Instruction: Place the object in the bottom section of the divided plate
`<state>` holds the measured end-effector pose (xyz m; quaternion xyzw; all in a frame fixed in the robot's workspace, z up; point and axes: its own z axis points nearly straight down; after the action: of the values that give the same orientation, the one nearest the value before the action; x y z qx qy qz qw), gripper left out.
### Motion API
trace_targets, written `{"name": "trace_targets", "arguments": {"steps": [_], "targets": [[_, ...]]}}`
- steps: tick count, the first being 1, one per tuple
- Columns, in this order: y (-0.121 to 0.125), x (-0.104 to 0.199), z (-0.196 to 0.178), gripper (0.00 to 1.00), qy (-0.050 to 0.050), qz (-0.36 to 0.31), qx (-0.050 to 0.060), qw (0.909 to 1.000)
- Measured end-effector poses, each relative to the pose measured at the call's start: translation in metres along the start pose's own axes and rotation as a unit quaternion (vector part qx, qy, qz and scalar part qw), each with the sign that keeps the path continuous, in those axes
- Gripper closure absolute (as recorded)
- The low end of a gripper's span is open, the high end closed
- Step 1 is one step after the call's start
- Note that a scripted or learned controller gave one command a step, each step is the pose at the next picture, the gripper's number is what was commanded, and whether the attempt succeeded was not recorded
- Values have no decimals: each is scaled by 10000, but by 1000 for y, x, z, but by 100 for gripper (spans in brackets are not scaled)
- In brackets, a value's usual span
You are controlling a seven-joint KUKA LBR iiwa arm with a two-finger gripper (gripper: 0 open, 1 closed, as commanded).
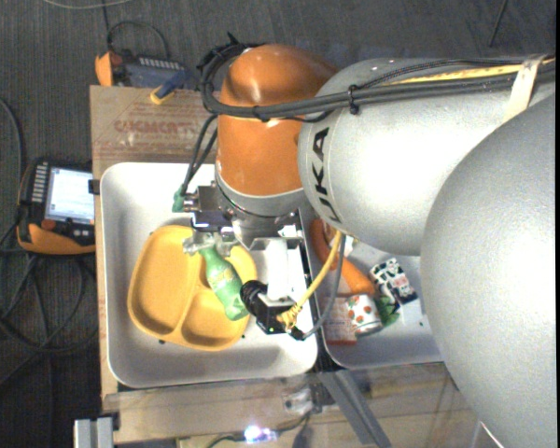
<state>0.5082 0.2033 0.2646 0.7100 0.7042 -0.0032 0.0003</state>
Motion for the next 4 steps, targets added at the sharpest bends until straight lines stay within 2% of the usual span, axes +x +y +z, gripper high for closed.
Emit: {"name": "trace_targets", "arguments": {"steps": [1,2,3,4], "targets": [[44,30,43,100,-6,3152,11,9490],[97,-70,42,100,-13,3928,5,9196],[96,21,49,100,-10,2672,2,9636],[56,-41,36,100,-3,2527,11,9675]]}}
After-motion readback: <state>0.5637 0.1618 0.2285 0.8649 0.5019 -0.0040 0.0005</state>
